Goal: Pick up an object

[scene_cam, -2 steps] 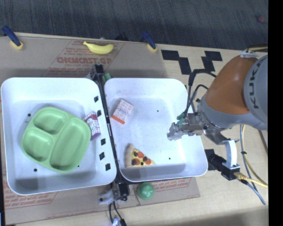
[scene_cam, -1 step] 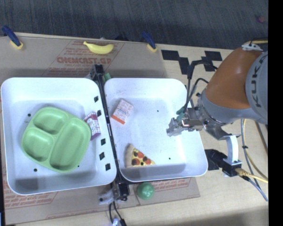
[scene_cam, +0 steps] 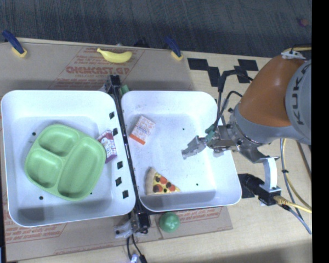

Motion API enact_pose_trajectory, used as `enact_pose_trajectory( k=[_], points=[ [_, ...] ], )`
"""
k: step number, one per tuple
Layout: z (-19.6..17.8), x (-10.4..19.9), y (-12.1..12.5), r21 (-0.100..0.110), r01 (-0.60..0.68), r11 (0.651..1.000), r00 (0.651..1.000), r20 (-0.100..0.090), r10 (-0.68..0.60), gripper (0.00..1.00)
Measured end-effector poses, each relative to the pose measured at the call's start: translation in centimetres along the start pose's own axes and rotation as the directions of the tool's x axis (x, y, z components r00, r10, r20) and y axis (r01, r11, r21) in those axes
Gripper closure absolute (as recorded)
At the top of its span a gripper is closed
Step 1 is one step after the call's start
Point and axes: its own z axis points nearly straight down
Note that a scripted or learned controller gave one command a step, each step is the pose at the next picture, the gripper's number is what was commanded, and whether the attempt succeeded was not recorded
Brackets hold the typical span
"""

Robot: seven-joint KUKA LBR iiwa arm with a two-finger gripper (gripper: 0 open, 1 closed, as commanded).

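In the left bin [scene_cam: 11, 147] we see a green divided tray [scene_cam: 64, 160] lying flat, and just beside its right edge a small dark red packet [scene_cam: 108, 144] rests against the bin's right wall. Beyond the bins, on the cardboard at the top, a yellow banana [scene_cam: 114, 55] lies near the middle, with blue clamps [scene_cam: 14, 44] at the board's corners. In the right bin [scene_cam: 170, 100] we find a small orange and white box [scene_cam: 142, 129] near the upper left, and a pizza slice toy [scene_cam: 163, 183] near the lower left wall, well apart from it. A green ball [scene_cam: 168, 222] sits outside, just below that bin's front rim. Further right, the gripper [scene_cam: 189, 149] hangs over the right bin's floor, clear of both objects; we cannot tell how its fingers stand, and we see nothing between them. The grey and orange arm [scene_cam: 274, 100] reaches in from the right
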Motion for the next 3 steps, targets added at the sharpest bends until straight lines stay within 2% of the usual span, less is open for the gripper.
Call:
enact_pose_trajectory(
  k=[3],
  points=[
    [0.00, 0.00, 0.00, 0.000, 0.000, 1.000, 1.000, 0.000, 0.000, 0.00]
  ],
)
